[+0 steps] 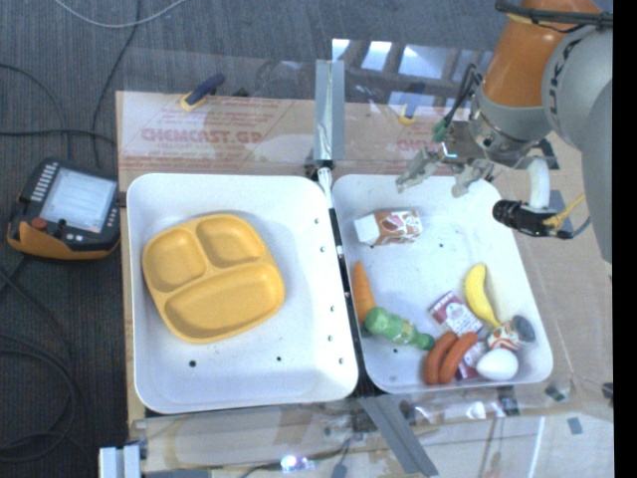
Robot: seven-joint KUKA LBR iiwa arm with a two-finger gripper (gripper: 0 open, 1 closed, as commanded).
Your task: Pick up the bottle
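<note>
A black-and-orange handheld control pendant lies on the floor at nine o'clock, its cable trailing off, parked clear of the bench, whose brown cardboard cover bears faded red lettering too washed out to read. In the shallow white left bin sits a yellow three-compartment plastic plate. The shallow white right bin holds the clutter: a small brown-and-white carton at twelve o'clock, an orange toy carrot along the nine o'clock wall, and the small green plastic bottle, lying on its side toward seven o'clock. Red sausages, a red-and-white packet, its print illegible, a yellow banana and a white egg crowd five o'clock. The grey two-finger end effector, fingers spread apart and holding nothing, hovers over the bin's twelve o'clock rim, well apart from the bottle, so the pick appears not yet begun.
</note>
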